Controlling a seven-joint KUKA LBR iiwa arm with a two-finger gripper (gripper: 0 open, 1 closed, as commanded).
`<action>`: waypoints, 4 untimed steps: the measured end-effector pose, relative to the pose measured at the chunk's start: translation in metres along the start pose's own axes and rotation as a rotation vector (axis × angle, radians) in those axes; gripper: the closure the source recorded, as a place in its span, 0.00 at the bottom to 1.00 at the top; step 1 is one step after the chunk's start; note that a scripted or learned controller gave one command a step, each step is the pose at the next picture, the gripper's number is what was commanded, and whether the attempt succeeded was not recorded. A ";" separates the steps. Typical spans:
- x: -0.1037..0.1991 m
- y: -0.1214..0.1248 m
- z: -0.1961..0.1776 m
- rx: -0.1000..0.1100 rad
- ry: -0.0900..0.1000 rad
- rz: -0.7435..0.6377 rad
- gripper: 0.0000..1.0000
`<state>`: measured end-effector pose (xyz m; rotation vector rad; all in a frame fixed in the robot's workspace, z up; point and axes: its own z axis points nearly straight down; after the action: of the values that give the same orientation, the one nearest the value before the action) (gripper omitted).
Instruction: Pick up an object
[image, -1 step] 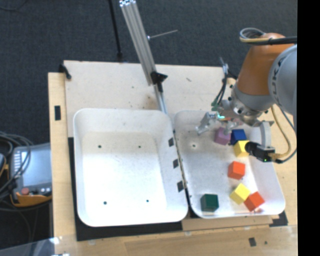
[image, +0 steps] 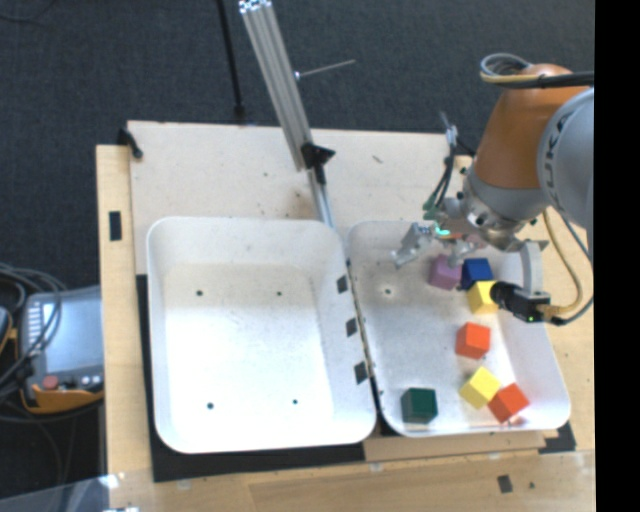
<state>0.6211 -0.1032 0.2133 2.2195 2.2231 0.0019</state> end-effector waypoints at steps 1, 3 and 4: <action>-0.001 0.009 0.049 0.004 -0.003 0.000 0.00; -0.011 0.012 0.116 0.001 -0.003 0.005 0.00; -0.012 0.013 0.104 -0.003 -0.002 0.008 1.00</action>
<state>0.6343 -0.1150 0.1093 2.2259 2.2118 0.0025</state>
